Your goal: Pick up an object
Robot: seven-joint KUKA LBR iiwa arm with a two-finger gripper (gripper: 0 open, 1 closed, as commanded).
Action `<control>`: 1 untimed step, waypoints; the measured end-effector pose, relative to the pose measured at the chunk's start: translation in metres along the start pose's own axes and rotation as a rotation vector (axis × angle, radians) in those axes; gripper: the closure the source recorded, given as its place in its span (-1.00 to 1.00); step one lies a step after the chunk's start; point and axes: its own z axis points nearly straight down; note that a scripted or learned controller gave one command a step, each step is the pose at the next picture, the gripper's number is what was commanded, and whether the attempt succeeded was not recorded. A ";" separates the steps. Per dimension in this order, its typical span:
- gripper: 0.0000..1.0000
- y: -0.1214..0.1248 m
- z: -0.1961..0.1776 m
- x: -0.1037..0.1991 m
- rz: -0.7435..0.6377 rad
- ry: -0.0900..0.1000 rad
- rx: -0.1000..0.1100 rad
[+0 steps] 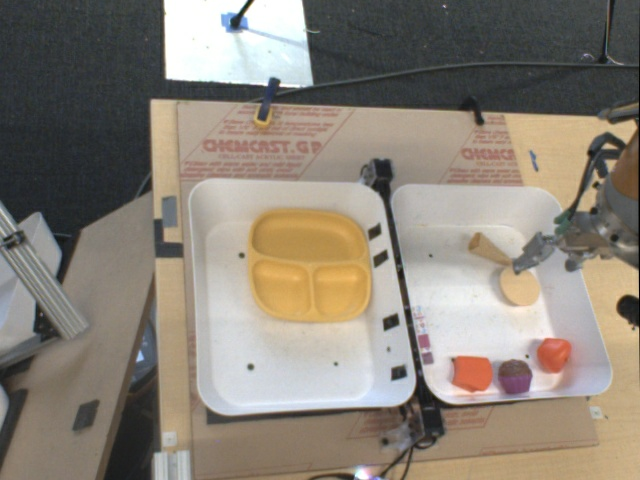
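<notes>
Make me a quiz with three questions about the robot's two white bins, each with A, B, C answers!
1. Where is the yellow divided plate?
A. left bin
B. right bin
C. on the floor

2. How many small things lie along the right bin's front edge?
A. one
B. three
C. six

3. Where is the claw?
A. over the yellow plate
B. outside both bins
C. low over the right bin, by the tan round piece

Answers:
1 A, the plate sits in the middle of the left bin.
2 B, an orange block, a purple piece and a red-orange piece.
3 C, its tip is just above the tan round piece, beside a tan wedge.
</notes>
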 end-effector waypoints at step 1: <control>-1.00 0.003 -0.006 0.000 -0.003 -0.003 -0.011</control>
